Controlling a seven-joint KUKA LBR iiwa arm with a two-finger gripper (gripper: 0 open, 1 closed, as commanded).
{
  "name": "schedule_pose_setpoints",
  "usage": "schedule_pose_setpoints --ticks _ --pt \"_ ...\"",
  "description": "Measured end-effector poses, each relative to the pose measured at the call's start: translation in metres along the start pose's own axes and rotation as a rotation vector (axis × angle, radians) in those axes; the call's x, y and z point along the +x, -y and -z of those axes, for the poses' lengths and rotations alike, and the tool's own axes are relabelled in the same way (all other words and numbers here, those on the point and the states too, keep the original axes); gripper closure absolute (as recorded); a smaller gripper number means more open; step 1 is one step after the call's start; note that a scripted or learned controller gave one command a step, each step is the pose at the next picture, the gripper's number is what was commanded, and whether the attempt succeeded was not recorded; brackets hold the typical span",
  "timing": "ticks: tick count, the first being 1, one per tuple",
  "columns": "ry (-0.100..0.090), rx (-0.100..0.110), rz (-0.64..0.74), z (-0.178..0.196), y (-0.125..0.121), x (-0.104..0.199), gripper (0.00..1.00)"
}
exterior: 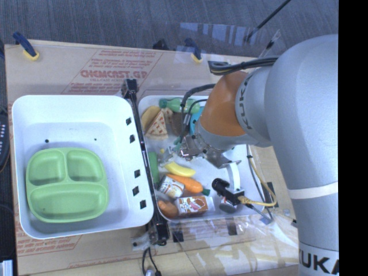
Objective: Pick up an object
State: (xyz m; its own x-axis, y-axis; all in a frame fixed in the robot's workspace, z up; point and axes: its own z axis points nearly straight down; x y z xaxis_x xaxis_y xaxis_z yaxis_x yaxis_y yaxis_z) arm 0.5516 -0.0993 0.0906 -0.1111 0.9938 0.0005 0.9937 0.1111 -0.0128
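Reaching in from the right, the grey arm with its orange band point(227, 111) hangs low over the right-hand white bin point(244, 184), where the toy food lies heaped: a yellow banana point(180, 169), an orange carrot point(192, 184), a small printed carton point(192, 206), a wedge of sandwich point(155, 122). The pincer point(187, 148) sits just above the banana (its grip I cannot tell, the wrist hides it). This looks like the descent to grasp; next it must settle on one item. The green divided plastic tray point(67, 183) rests in the left bin point(34, 111).
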Motion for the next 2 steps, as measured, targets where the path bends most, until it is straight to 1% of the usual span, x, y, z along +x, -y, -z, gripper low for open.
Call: schedule_pose_setpoints --ticks 1,2 --pt "0.001 0.004 0.011 0.01 -0.001 0.0 1.0" --pt "0.004 -0.01 0.354 0.103 0.022 0.023 1.0"
